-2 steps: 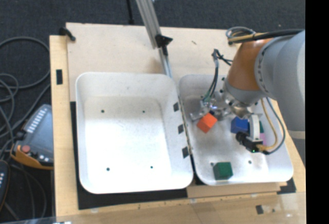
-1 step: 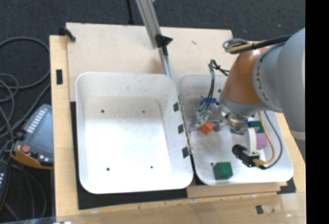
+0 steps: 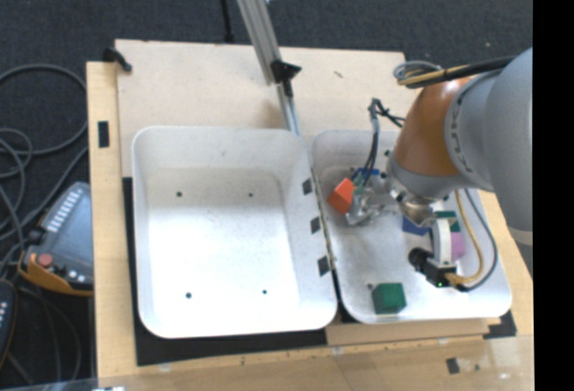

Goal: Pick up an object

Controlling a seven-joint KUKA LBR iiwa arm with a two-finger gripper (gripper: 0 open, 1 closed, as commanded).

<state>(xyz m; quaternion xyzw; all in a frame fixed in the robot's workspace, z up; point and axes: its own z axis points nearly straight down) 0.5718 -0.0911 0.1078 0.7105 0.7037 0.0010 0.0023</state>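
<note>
In the camera view, the bench (image 3: 179, 84) carried two white bins side by side. The arm (image 3: 466, 129) reached in from the right, over the right bin (image 3: 354, 259), with its orange band above the bin's middle. The gripper (image 3: 361, 210) was down inside that bin, near its left wall, about midway between the far and near edges. Whether it was open or closed could not be told.

An orange block (image 3: 342, 195) lay just beside the gripper on its left, close to the bin's left wall. Whether the two touched was not clear. A green block (image 3: 388, 297) sat near the bin's near edge, well apart from the gripper. A pink thing (image 3: 458, 247) showed towards the right side, partly hidden by the wrist. The left bin (image 3: 224, 237) stood against the right bin's left wall.
</note>
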